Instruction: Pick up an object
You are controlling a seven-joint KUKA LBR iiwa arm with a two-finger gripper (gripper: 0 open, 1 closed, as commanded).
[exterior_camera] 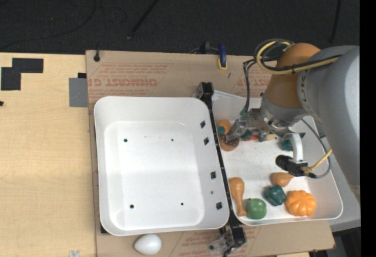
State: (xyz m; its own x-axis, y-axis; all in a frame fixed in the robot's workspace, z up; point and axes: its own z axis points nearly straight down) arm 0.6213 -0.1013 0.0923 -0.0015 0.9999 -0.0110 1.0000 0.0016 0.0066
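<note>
My gripper (234,134) reaches down into the right bin (338,203) near its upper left corner, by the divider. Its fingertips stand over a small brown and orange object (225,135) there; whether the fingers are on it is hidden by the wrist. Lower in the same bin lie a tan butternut squash (237,190), a green apple (256,209), a dark teal object (275,195), a small tan piece (281,179) and an orange pumpkin (300,203). A teal item (286,144) peeks out beside the wrist.
The left bin (106,132) sits beside the right one, split by a black divider bar (212,150). A white egg (147,244) lies on the cardboard outside the left bin's front rim. Cables hang around the wrist.
</note>
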